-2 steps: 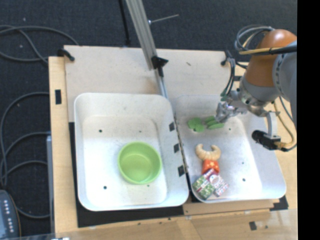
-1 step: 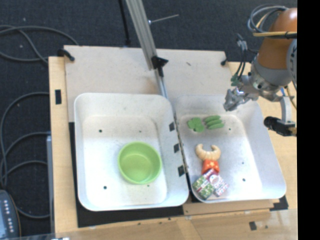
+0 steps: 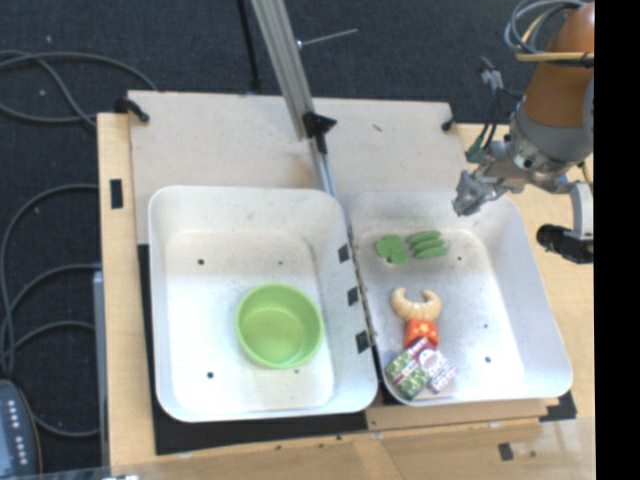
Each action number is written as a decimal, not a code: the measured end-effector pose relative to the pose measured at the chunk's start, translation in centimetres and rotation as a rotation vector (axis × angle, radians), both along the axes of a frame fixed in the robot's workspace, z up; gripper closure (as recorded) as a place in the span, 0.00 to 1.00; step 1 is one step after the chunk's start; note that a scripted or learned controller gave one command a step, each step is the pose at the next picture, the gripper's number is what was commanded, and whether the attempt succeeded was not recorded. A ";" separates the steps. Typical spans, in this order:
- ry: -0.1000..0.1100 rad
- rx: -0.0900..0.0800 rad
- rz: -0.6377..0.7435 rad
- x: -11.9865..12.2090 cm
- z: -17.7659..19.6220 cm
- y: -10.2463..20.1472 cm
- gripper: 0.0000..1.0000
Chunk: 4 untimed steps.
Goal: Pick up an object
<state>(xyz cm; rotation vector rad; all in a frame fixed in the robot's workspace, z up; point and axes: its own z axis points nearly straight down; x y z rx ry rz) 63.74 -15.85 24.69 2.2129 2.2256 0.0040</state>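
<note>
Three small things lie in the right bin (image 3: pixel 520 298), so bring your hand (image 3: pixel 468 202), whose opening you cannot judge here, from the bin's far edge down over the green leafy toy (image 3: pixel 410 247) nearest it, centring before you close.

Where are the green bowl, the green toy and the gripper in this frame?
green bowl (image 3: pixel 279 325): camera view, inner floor of the bowl.
green toy (image 3: pixel 411 246): camera view, middle of its body.
gripper (image 3: pixel 468 203): camera view, its lower tip.
</note>
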 end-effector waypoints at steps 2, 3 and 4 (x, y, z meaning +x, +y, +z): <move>0.004 0.001 0.002 1.2 0.2 10.7 1.00; 0.005 0.000 0.001 0.9 -0.8 16.5 1.00; 0.006 0.001 0.001 0.5 -1.6 21.3 1.00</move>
